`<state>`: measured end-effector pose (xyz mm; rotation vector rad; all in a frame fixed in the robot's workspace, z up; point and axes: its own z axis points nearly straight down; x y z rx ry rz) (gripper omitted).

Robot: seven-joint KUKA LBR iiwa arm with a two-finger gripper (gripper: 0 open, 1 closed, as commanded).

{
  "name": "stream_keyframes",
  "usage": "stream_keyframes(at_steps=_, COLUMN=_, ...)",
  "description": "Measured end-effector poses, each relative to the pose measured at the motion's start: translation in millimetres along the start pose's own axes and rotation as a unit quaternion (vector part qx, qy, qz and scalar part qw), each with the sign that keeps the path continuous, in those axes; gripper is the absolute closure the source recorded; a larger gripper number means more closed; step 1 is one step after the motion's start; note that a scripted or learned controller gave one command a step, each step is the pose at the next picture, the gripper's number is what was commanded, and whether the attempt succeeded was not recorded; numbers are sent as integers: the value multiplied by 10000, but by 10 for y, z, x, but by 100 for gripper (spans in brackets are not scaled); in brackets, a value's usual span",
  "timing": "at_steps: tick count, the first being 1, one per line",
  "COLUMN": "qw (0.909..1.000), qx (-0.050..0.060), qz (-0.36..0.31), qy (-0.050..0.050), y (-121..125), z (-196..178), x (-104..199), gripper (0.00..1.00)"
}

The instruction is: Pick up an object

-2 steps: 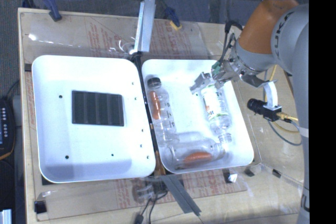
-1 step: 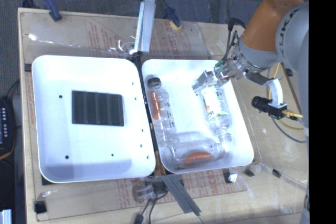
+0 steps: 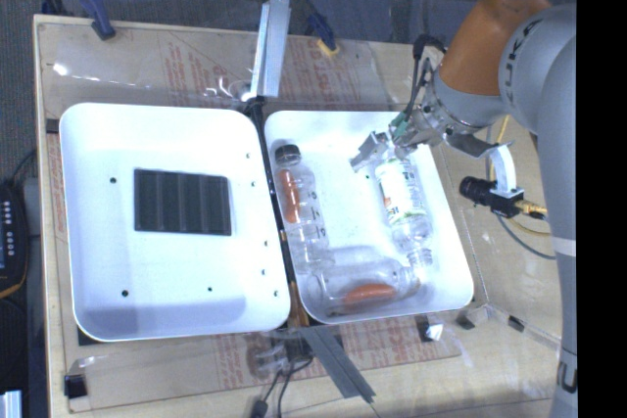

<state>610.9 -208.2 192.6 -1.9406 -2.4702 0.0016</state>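
Observation:
Three clear plastic bottles lie in the right bin [image 3: 446, 240]. One with a black cap and orange label [image 3: 294, 199] lies along the left wall. Another with a white label [image 3: 403, 198] lies on the right side, pointing toward the far wall. The third [image 3: 361, 286], with something orange-red inside, lies across the near end. My gripper [image 3: 375, 150] hangs at the far end of the white-label bottle, just above its top. Nothing is visibly held in it.
The left bin [image 3: 98, 289] holds a flat dark ribbed rectangle [image 3: 183, 202] near its middle. A metal bar [image 3: 269, 44] stands upright behind the seam between the bins. Blue clamps [image 3: 98, 20] hold the bench's far edge.

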Motion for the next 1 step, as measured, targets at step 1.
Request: stream_keyframes(at_steps=1, qw=9998, qx=-3, qz=-183, qy=-4, y=-49, z=-220, x=7, gripper=0)
